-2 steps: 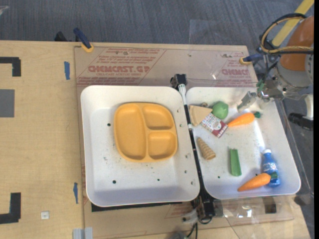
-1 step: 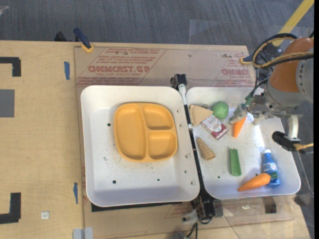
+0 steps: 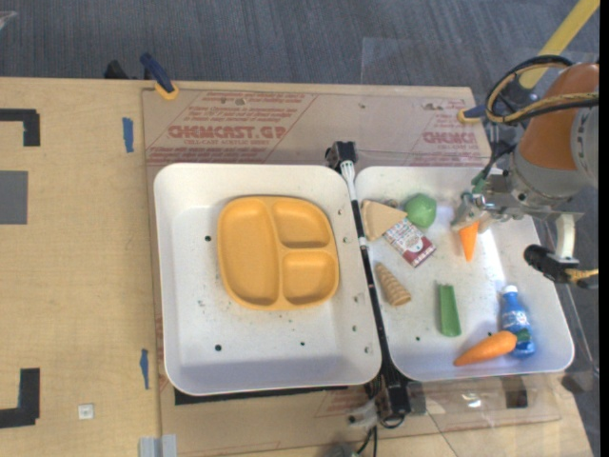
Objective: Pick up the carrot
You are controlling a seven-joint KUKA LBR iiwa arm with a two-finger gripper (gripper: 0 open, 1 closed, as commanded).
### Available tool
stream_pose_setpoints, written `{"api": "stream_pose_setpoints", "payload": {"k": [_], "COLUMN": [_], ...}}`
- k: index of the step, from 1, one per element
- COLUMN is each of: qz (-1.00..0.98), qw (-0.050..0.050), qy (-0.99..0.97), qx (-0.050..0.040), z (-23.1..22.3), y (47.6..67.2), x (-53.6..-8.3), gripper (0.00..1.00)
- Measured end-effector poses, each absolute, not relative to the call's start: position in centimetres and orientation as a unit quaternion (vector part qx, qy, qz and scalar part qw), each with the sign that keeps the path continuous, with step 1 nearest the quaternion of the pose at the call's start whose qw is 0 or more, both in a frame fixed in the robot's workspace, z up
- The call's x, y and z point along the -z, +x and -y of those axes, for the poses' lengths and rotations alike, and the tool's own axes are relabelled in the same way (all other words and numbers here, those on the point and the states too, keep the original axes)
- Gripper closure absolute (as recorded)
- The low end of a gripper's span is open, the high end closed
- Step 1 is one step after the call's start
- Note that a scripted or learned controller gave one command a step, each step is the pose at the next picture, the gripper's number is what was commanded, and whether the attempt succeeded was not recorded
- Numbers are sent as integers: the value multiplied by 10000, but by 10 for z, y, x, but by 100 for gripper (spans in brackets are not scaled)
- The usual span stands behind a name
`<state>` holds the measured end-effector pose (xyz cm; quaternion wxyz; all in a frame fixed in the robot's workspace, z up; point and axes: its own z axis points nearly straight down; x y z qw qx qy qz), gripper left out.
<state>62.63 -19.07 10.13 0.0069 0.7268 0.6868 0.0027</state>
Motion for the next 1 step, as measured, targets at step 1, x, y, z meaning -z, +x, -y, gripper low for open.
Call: {"api": "stream_pose_setpoints", "payload": {"k": [1], "qz": [-6664], "qw": [6], "qy": [7456], "qx": [-29], "z": [91], "y": [669], "x": [-187], "gripper": [100]}}
